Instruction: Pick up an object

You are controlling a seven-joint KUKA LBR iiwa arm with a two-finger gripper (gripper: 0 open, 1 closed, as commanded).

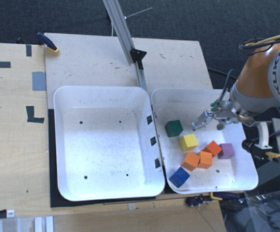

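Near edge of the right bin (246, 180): blue cube (179, 177) sits closest to the front rim, by the wall shared with the left bin (62, 178). Just behind it, two orange cubes (198, 160) touching side by side, with a third, red-orange cube (212, 148) touching them at the back right. Purple cube (226, 151) is just beside that one, on its right. Yellow cube (188, 141) is behind the orange pair, close but I can't tell if it touches. Green cube (174, 127) is furthest back of the group, just behind the yellow one, apart from it.

Gripper (201, 122) hangs over the right bin to the right of the green cube, above and behind the yellow one, tip pointing left. Nothing is visibly between the fingers; the jaw gap can't be read from this angle. Grey arm with the orange band (256, 79) comes in from the right over the bin's far right corner.

Left bin shows only dark specks on its floor. Further back, a metal rail (123, 28) runs diagonally across the bench to the gap between the bins. A blue-and-yellow clamp (48, 42) lies at the bench's far left corner.
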